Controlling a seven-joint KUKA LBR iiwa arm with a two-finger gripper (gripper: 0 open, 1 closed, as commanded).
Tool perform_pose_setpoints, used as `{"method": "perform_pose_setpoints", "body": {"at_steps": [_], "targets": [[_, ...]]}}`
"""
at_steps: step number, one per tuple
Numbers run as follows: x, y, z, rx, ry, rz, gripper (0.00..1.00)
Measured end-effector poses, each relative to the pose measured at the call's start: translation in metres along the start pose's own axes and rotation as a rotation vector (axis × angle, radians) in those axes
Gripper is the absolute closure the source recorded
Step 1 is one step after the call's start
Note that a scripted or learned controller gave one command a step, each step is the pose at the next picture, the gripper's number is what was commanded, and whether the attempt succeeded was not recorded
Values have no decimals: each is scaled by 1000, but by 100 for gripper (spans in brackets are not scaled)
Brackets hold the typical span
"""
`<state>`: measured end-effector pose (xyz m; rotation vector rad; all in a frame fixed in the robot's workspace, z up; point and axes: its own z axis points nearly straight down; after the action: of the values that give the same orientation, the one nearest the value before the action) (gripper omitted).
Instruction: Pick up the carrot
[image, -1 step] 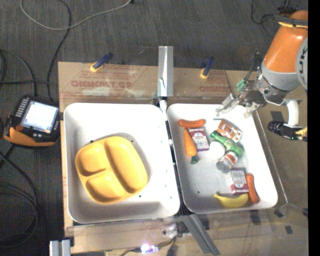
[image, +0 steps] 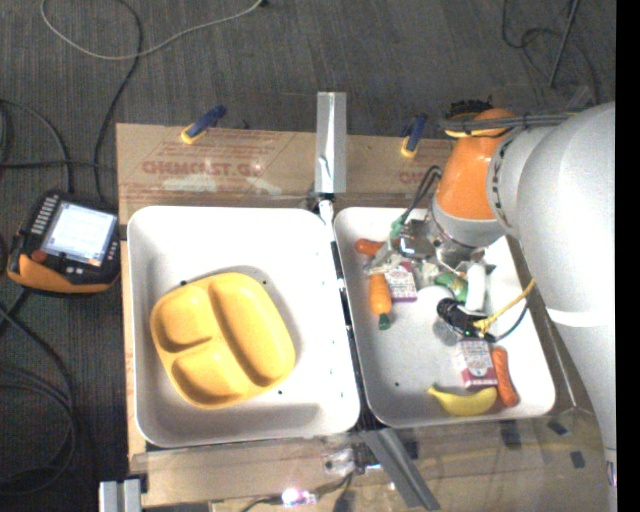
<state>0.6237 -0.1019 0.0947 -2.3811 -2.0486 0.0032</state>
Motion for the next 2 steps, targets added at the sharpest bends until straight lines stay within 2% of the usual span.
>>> {"method": "perform_pose_setpoints", "body": {"at_steps": [1, 2], "targets": [[-1, -36, 4, -15, 0, 44, 0], [-1, -36, -5, -14, -1, 43, 100]]}}
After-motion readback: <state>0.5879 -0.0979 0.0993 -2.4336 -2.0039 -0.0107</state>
